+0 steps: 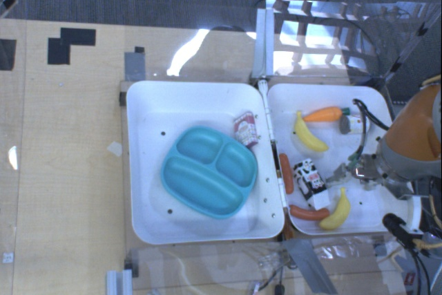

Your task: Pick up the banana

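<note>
Two yellow bananas lie in the right bin (373, 99). One banana (309, 135) is near the bin's back left, just below an orange carrot (323, 115). The other banana (337, 211) rests near the front edge, beside a red sausage (309, 213). My gripper (343, 173) reaches in from the right at mid-bin, low over the floor. It sits between the two bananas, just right of a black-and-white carton (311, 183) and a little above the front banana. No banana is in its grasp.
The left bin (145, 148) holds a blue divided plate (209, 170) and a small red-and-white packet (246, 129) by the shared wall. A second sausage (286, 173) lies along the right bin's left wall. A small white-and-green item (349, 124) sits by the carrot's tip.
</note>
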`<state>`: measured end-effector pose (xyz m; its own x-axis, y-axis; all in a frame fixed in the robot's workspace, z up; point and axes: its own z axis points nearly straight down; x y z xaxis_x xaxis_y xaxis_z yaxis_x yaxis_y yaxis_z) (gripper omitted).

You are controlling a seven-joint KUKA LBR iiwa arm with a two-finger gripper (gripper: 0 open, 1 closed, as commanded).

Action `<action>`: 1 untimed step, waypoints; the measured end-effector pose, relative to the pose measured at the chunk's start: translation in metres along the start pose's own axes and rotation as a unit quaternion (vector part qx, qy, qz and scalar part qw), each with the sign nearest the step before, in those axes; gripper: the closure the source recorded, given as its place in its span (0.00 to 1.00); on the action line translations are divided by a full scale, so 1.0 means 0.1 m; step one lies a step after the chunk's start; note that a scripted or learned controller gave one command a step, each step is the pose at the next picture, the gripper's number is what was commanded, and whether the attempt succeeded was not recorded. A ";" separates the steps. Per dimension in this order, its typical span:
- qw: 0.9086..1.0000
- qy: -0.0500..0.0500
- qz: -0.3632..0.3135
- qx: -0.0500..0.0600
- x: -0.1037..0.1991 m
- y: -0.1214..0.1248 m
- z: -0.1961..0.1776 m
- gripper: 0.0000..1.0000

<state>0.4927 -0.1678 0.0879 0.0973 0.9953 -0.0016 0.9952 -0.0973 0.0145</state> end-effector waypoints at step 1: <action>1.000 0.000 -0.002 -0.001 0.01 0.03 -0.08 1.00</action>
<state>0.4954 -0.1676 0.0962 0.0930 0.9957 -0.0007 0.9955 -0.0930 0.0161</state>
